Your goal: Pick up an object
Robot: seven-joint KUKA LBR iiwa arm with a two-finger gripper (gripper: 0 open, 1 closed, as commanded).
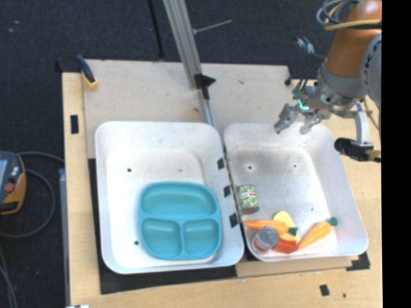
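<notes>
My gripper (296, 122) hangs over the far edge of the right bin (289, 165), its two fingers spread apart with nothing between them. Well below it, at the bin's near edge, lies a small heap: an orange carrot (316, 234), a yellow piece (283, 221), a grey round can lid (265, 237) and a red-orange piece (288, 246). A small green-labelled can (247, 197) rests against the bin's left wall. The heap is far from the gripper.
The left bin (122, 153) holds a blue divided plate (180, 220). A grey metal post (186, 43) rises behind the bins. A yellow-handled tool (87, 71) lies at the bench's far left corner.
</notes>
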